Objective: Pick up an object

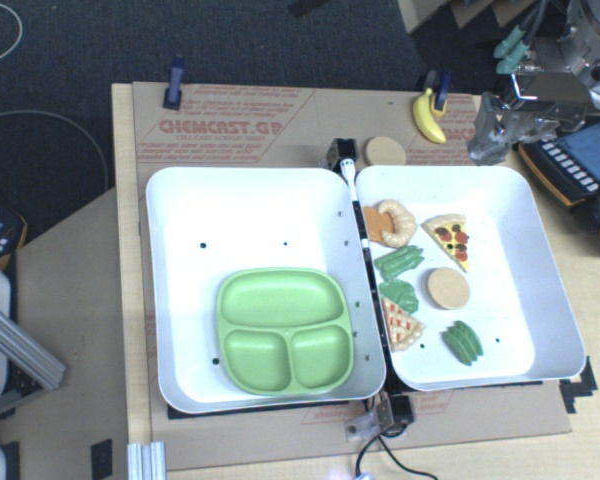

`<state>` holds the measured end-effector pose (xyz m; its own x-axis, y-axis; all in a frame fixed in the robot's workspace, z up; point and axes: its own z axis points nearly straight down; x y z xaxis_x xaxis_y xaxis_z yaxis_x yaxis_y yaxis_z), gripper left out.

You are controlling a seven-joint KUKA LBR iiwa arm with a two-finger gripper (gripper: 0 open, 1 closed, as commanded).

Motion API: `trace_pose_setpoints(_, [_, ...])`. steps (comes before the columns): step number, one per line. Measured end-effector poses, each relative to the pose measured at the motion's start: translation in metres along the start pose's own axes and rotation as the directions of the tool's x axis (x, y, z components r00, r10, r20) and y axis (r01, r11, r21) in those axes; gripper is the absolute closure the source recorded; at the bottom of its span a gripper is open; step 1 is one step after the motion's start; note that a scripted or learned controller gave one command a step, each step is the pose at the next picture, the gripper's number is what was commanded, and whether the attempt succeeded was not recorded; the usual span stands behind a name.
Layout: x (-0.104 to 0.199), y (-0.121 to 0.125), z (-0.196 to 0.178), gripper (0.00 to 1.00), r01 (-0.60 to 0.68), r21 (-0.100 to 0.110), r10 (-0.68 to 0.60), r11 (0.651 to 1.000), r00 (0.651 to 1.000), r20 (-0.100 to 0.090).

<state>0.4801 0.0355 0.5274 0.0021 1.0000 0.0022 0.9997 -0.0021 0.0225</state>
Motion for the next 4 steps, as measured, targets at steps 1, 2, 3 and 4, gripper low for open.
trace_pose_setpoints(1, [-0.012, -0.003, 0.076, 1.0, -0.001, 0.029, 0.001, 1.0, 1.0, 0.004])
trace_pose_setpoints(2, [-0.088, -0.004, 0.116, 1.0, -0.007, 0.027, 0.007, 1.0, 1.0, 0.005])
trace_pose_setpoints(3, [-0.216, -0.005, 0.142, 1.0, -0.012, 0.025, 0.012, 1.0, 1.0, 0.006])
trace_pose_setpoints(4, [-0.262, 0.015, 0.22, 1.0, -0.002, 0.03, 0.002, 1.0, 1.0, 0.002])
